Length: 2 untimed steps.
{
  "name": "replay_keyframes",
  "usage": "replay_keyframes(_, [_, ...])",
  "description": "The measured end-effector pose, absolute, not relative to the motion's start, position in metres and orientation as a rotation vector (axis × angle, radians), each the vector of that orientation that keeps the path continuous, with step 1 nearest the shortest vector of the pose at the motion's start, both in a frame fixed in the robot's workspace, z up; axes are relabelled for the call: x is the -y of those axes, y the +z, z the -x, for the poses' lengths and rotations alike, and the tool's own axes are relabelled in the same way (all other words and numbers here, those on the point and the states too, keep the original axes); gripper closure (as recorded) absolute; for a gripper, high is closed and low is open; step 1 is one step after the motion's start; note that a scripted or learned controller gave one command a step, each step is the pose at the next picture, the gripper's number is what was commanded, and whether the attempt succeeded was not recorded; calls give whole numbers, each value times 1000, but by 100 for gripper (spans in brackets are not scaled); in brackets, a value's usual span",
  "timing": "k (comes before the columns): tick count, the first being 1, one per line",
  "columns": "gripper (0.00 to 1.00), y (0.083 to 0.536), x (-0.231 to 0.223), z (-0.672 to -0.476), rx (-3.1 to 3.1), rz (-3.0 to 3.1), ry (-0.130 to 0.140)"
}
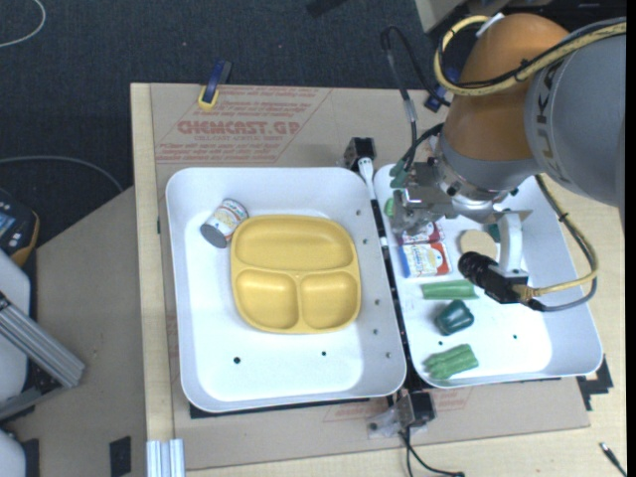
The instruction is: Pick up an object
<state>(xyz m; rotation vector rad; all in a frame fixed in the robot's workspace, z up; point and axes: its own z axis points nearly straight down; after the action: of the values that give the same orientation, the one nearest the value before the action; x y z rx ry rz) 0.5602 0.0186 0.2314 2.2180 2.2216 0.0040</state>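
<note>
While the gripper (415, 210) hung by the right bin's (566, 351) left wall, its state untellable, the red-and-white packet (422, 257) lay directly beneath it.

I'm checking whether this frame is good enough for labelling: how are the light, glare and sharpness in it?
Camera view: even, soft light with faint shadows; the left bin is bright white, nearly washed out, yet the yellow tray and small can read clearly; mild sheen on the arm's orange band; the whole frame is slightly soft; the pincer is cluttered and hard to resolve.
</note>
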Motion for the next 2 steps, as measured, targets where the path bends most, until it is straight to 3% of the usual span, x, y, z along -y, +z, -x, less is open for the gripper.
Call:
replay_keyframes(1, [100,217,-12,-545,-2222,-2224,-4])
replay_keyframes(2, [100,215,-13,-557,-2222,-2219,2])
